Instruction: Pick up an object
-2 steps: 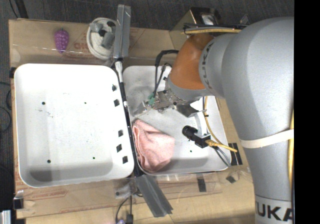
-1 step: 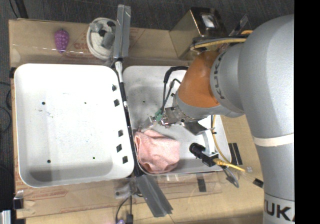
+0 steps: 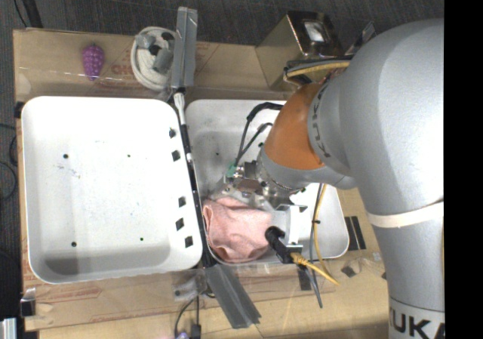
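Dark carpet surrounds a brown tabletop (image 3: 249, 58) carrying two shallow white bins side by side. The likely target, a crumpled pink cloth (image 3: 235, 230), lies in the right bin (image 3: 215, 122), at its near end and against the divider between the bins. The hand (image 3: 253, 188) sits low at the cloth's far edge, under the orange band of the arm (image 3: 302, 137). Its state cannot be told, as the wrist and cabling cover it.

The step in hand appears to be the descent onto the cloth. To do it well, the hand should probably centre over the raised bulk of the fabric rather than its thin edge, press low enough to gather a fold, then lift straight up and clear of the divider. A soft cloth may slip or trail, so a slow rise looks wise.

Outward, the left bin (image 3: 98, 186) holds nothing graspable. A purple object (image 3: 93, 60) and a white coil (image 3: 153, 57) rest on the tabletop beyond it.
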Controlling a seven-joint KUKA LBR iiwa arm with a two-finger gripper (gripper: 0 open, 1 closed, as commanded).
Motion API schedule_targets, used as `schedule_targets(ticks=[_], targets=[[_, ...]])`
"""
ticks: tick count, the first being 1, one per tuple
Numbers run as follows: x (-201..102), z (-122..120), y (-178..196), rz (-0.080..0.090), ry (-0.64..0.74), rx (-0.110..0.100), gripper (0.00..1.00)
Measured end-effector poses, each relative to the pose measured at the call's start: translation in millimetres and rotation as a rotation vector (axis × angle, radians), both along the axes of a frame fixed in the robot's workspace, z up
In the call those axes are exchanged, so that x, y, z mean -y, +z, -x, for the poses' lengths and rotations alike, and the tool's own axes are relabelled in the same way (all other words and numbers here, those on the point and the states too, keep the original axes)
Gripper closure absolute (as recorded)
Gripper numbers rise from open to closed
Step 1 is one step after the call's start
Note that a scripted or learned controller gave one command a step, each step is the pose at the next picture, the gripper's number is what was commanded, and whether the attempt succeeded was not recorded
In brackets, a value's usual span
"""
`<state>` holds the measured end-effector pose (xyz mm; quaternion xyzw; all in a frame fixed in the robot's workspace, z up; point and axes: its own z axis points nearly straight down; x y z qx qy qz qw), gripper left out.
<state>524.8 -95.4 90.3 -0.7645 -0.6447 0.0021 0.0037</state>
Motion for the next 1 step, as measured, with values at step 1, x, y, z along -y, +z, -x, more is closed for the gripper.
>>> schedule_targets(ticks=[1], targets=[[-0.1,-0.1,9.2,-0.001,0.001,-0.003,1.0]])
